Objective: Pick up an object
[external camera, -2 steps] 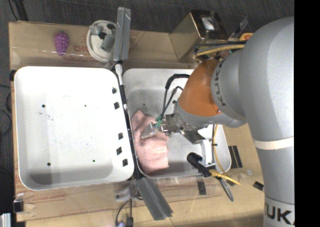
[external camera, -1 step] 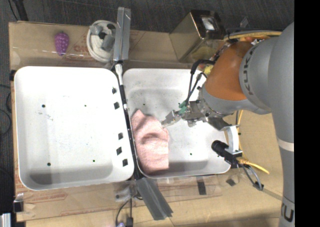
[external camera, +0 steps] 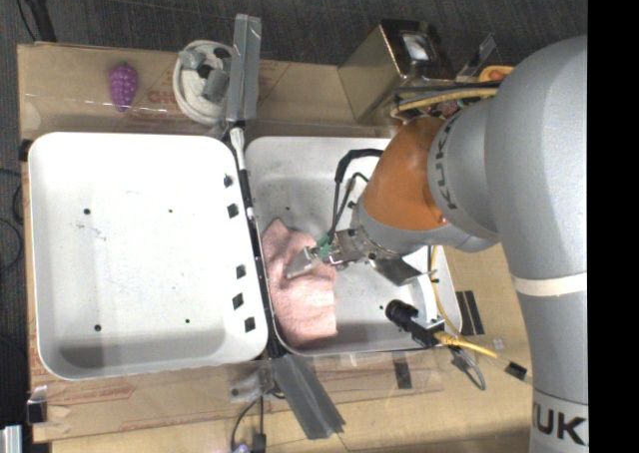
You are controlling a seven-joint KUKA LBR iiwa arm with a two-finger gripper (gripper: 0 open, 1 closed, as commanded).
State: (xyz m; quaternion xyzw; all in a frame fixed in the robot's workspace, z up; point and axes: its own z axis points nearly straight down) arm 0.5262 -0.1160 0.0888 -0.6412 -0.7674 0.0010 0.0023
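Fingers (external camera: pixel 298 263) on that gripper (external camera: pixel 305 261) are down on the pink cloth (external camera: pixel 300 291), but honestly can't tell from where I'm standing whether they're spread or pinched on it; cloth lies crumpled in the right bin (external camera: pixel 300 167), up against its left wall; the grey arm (external camera: pixel 519 172) with its orange band (external camera: pixel 399 187) leans in over that bin; left bin (external camera: pixel 130 251) sits right beside it; a purple thing (external camera: pixel 123 85) rests on the bench (external camera: pixel 60 72) above.
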